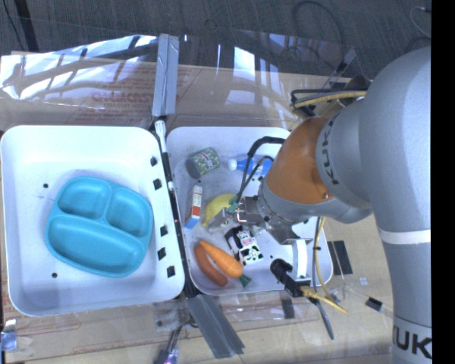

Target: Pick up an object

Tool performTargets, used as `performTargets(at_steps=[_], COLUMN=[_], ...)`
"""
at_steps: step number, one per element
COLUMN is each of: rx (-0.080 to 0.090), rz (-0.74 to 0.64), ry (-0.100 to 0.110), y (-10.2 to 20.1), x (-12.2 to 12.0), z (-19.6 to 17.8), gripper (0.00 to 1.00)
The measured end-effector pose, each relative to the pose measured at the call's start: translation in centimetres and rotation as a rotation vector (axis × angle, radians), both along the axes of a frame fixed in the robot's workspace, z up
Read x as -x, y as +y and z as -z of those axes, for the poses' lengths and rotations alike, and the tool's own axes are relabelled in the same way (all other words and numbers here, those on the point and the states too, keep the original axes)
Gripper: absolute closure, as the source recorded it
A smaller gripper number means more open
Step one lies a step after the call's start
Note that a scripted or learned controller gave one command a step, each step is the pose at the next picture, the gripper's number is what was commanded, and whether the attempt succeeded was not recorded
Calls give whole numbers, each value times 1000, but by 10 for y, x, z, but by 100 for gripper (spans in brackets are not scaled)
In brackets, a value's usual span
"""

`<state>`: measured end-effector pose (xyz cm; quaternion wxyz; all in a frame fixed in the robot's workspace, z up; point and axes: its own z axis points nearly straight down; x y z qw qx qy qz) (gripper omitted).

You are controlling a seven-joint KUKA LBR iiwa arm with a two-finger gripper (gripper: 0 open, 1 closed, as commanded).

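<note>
Two shallow white bins sit side by side on the bench [76, 89]. The left bin [23, 226] holds a blue divided plate [100, 224] with three compartments, lying flat toward the middle of the frame's left half. The right bin [183, 264] holds a scatter of small things: a small round can with a patterned label [203, 161] near its upper left, a clear bottle with a blue cap [246, 163] just right of the can, a slim tube with an orange end [196, 203] along its left wall, a yellow banana-like fruit [218, 205] beside that tube, and a toy carrot [224, 260] and a brown sausage-like piece [208, 265] lying together near the lower edge. The grey arm with its orange band [303, 165] reaches in from the right and comes down over the right bin's centre. The claw [241, 232] sits low among the objects, just below the yellow fruit and above the carrot; whether it is open or closed cannot be told. A black-and-white patterned piece [248, 250] lies just beneath it.
</note>
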<state>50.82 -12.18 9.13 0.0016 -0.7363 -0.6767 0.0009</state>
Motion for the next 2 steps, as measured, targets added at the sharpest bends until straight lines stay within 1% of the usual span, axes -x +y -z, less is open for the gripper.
performTargets(at_steps=[1,2], rx=[0,1], rz=[-6,142], ry=[1,-2], y=[0,28], x=[0,-35], z=[-10,-161], gripper=[100,100])
